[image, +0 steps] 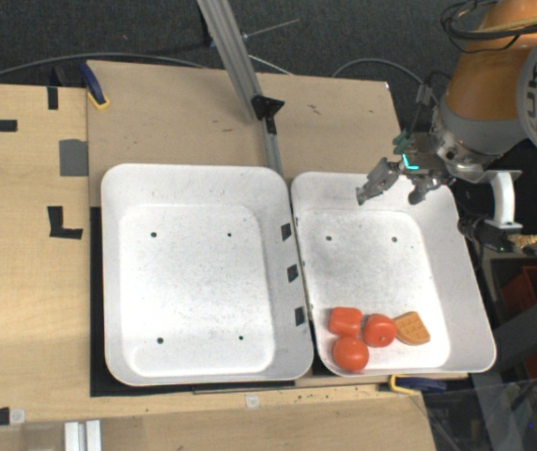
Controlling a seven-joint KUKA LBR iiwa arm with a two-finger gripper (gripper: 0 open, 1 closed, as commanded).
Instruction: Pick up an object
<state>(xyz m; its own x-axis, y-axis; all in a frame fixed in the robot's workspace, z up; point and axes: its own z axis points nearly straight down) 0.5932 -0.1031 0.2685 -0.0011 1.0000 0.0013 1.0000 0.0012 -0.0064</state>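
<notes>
Three red round objects [360, 336] lie clustered at the near end of the right bin [437, 252], with a small orange-tan piece [413, 328] touching them on the right. My gripper [398, 187] hangs over the far edge of the right bin, well away from the cluster. Its two fingers are spread apart, open, with nothing between them.
The left bin [198, 271] sits beside the right one, joined by black clips. A slanted metal pole [236, 59] rises behind the bins. The wooden bench [24, 233] extends to the left with black tape marks.
</notes>
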